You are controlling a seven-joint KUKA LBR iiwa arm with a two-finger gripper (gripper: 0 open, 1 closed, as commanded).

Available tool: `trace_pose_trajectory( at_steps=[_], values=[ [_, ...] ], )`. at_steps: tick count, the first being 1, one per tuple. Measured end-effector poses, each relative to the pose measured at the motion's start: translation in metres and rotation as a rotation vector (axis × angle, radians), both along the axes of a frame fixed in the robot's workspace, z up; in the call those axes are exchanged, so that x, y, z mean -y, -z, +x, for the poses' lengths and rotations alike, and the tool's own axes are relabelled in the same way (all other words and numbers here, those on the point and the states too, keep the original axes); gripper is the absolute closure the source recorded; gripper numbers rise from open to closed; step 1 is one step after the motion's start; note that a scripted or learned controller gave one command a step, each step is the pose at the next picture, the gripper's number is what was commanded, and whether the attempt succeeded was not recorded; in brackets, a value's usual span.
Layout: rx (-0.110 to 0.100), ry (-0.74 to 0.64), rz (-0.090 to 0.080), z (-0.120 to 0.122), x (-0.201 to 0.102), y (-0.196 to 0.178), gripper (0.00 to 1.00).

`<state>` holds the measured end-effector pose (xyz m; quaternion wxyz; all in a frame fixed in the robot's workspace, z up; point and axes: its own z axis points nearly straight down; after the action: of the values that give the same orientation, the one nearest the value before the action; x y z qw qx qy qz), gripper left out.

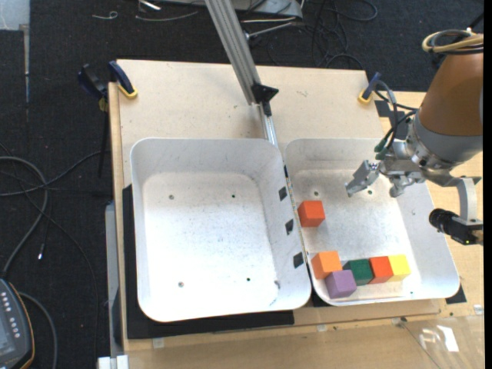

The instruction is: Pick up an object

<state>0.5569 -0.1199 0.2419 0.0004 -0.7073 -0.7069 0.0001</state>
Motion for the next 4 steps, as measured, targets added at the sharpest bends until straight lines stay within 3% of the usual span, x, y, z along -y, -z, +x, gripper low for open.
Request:
trace_pose_trajectory(
  at_steps=[1,4],
  values=[
    [0.001,0.003,-0.001,-0.0276,0.0526,0.1478,0.00],
    [0.002,0.001,-0.001,-0.0273,0.0517,0.1465,0.00]
  ],
)
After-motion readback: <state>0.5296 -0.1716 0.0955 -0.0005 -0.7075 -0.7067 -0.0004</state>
